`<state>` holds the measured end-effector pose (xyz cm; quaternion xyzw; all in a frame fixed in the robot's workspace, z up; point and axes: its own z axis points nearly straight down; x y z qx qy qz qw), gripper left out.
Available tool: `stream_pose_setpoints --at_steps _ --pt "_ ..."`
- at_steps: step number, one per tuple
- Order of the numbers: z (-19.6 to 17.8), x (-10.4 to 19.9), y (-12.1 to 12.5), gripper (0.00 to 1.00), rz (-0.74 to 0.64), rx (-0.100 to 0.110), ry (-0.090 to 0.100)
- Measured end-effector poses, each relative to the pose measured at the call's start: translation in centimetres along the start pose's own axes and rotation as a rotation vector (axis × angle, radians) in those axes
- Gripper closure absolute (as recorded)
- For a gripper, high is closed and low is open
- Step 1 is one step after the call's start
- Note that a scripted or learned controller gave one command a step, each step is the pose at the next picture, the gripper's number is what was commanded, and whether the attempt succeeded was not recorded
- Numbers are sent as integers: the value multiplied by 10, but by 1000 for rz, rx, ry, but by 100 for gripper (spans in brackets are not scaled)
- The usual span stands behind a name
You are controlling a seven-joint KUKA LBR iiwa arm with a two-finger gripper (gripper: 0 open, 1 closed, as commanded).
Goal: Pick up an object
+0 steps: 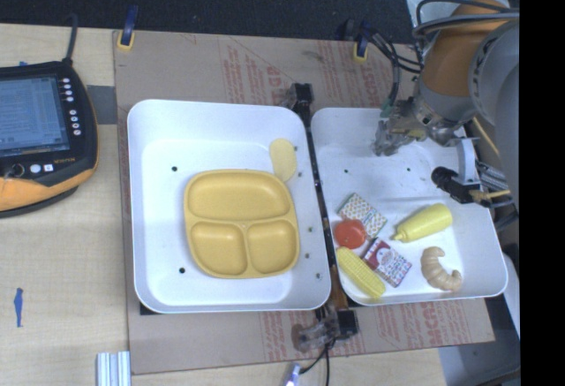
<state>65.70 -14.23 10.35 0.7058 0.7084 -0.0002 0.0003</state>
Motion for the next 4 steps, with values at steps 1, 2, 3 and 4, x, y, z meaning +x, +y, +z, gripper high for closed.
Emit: stream_pose_setpoints --at_steps 1,2,3,4 --pt "-90 78 0 100 -2 1 2" --pt "-89 77 0 0 -1 3 2" --pt "-88 72 -98 0 -1 6 0" --pt "-88 101 -121 0 -3 5 0"
